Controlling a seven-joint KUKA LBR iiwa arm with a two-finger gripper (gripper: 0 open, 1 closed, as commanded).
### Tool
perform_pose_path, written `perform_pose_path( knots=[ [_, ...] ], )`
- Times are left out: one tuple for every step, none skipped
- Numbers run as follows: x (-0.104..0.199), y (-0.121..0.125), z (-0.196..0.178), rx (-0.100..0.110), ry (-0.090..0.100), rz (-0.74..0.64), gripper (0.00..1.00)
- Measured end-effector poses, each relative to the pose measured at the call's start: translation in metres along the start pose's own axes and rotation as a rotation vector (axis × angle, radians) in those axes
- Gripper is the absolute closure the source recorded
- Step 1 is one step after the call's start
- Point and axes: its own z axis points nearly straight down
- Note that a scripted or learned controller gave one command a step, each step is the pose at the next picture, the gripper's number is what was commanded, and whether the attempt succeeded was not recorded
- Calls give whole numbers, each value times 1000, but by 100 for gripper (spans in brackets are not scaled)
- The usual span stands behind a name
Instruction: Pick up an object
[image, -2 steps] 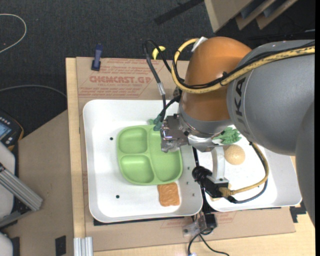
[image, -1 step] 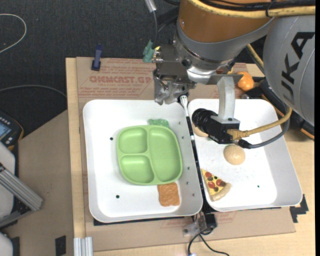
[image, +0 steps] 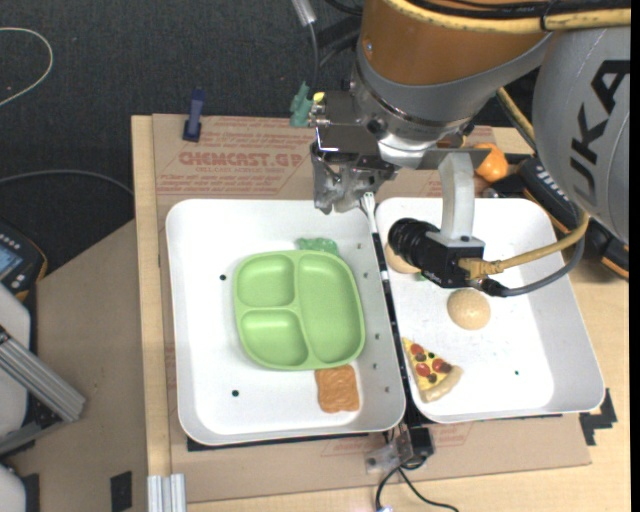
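The gripper (image: 343, 195) hangs over the far rim between the 2 bins; I cannot tell its state. The left bin (image: 195, 300) holds a green divided plate (image: 298, 308) and a toast slice (image: 338, 389). The right bin (image: 545, 330) holds a pizza slice (image: 432, 368) and a tan ball (image: 468, 308).

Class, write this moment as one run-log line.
gripper: over bins' divider, far end | holding: nothing seen | left bin: green plate, waffle | right bin: pizza slice, ball

A brown board (image: 240, 150) with red lettering lies on dark carpet (image: 100, 80), crossed by thin looping cables (image: 30, 45).
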Motion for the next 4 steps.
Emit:
perform_pose_path(
  knots=[
    [-22, -29, 18, 10, -2, 5, 100],
    [-20, -28, 7, 4, -1, 2, 100],
    [-20, -27, -4, 2, 0, 1, 100],
    [-20, -26, -14, -1, 0, 0, 100]
  ],
)
